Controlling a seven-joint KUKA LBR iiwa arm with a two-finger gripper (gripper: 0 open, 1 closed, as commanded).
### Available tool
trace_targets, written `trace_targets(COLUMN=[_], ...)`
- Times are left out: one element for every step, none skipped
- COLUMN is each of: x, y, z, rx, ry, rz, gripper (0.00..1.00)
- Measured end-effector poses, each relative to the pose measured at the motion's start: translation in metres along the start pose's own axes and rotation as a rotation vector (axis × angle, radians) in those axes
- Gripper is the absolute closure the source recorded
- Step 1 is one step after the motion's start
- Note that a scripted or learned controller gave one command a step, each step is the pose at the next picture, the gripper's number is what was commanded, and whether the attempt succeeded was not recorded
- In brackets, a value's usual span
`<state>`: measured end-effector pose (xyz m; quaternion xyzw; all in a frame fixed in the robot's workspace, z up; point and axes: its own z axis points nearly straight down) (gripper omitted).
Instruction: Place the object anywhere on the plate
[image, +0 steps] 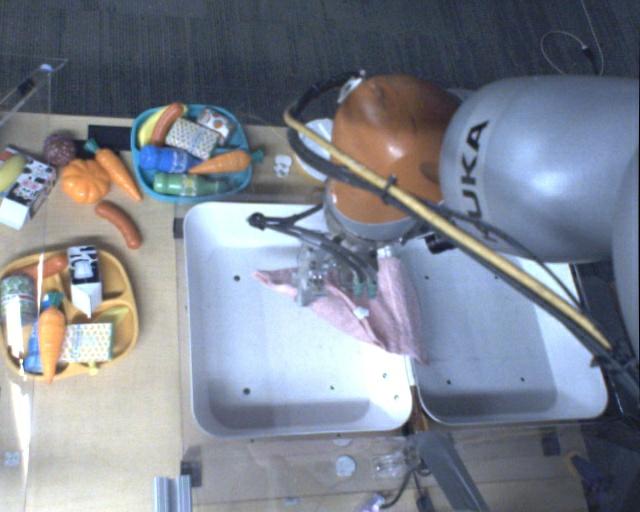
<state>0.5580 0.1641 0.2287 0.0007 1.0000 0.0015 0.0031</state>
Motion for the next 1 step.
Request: trace_targets(x=[-0.0001], y=[0.0001], z=[-0.0002], rx=[0.0], ry=[0.0], rz=[0.0], gripper=[0.0])
